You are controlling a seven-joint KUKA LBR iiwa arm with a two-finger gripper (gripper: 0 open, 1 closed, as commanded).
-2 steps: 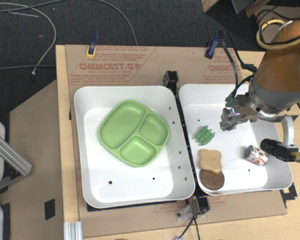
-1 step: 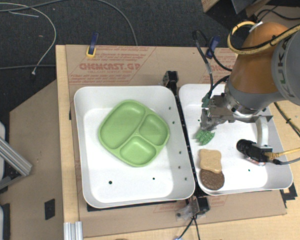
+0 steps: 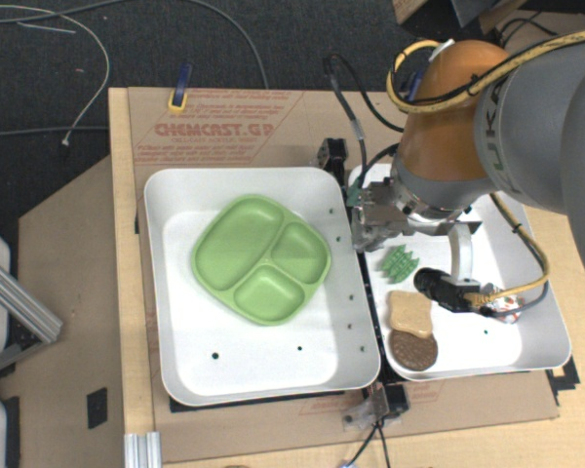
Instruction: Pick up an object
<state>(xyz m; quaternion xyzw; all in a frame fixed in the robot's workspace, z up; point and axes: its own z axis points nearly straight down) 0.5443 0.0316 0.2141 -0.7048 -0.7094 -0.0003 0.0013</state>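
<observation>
Seen from above at a slant, a cardboard-covered counter carries two shallow white bins side by side. The left bin holds a light green plate with three sections, lying flat and turned at an angle near the bin's middle. A grey robot arm with an orange band reaches in from the right and hangs over the far part of the right bin. Its hand sits low at that bin's left wall, close to the divide between the bins; the arm's bulk hides the tip, so whether it is open or closed, or has hold of anything, cannot be told. Just beside the hand, toward the viewer and slightly right, lies a small green spiky toy. Further toward the viewer lies a tan block, touching a brown round disc at the bin's near edge.
</observation>
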